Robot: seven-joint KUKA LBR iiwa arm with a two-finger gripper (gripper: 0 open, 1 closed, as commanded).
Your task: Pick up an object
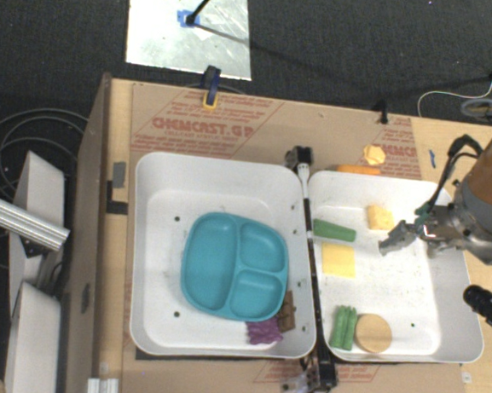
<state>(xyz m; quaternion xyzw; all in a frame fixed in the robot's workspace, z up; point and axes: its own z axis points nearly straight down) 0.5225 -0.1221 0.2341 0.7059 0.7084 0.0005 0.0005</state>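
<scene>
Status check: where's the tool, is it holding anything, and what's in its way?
Tool over right bin, nothing seen in it. Nearest: yellow chunk, yellow square. Path to both clear.

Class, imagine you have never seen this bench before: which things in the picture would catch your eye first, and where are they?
The big teal divided plate fills the middle of the left bin. In the right bin, small food pieces lie scattered: a yellow square, a green stick and a tan round disc. The gripper reaches in from the right over that bin.

brown bench (235, 122) bearing two white bins side by side: left bin (153, 226), right bin (448, 329).
</scene>
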